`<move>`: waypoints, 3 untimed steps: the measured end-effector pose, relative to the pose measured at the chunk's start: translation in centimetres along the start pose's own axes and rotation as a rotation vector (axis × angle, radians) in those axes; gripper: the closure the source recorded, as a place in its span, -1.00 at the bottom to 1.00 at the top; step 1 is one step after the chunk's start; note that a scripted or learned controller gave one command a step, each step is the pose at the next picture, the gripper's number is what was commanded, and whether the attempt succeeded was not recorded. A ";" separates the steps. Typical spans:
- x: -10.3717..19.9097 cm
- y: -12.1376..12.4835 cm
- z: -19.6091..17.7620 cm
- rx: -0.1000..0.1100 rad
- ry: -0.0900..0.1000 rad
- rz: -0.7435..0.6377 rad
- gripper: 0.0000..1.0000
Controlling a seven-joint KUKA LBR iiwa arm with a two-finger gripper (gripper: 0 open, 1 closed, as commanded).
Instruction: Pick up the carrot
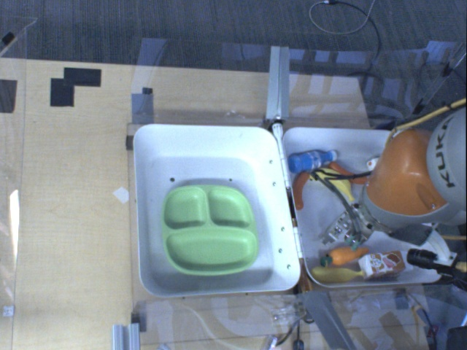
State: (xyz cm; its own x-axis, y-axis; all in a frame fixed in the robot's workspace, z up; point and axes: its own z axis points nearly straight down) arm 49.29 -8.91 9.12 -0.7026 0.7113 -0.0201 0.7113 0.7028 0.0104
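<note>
Right bin (343,283), near edge: banana (332,274), brown-and-white labelled packet (381,265), print too small to read. Carrot (349,255) lies just behind, touching banana. Gripper (349,228) just above carrot; finger state cannot tell. Arm (412,177) shows letters "KU". Farther back: blue bottle (310,159). Left bin (146,195) holds green divided tray (210,229).

Wooden bench (73,217) bearing two white bins (153,268)

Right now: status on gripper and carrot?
Gripper low in right bin, just above carrot. Carrot lies near front wall, ungrasped. Banana and carton crowd it.
</note>
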 end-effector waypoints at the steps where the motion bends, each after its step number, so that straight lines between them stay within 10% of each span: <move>1: -6.2 -3.6 -8.0 0.005 0.013 -0.102 1.00; 2: -6.3 -6.4 0.2 0.003 0.008 0.070 1.00; 3: -2.0 -0.2 0.1 0.000 0.003 0.232 1.00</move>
State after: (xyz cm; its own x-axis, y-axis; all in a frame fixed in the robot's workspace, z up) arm 50.54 -10.46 9.08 -0.5199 0.8541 -0.0142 0.8540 0.5201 0.0142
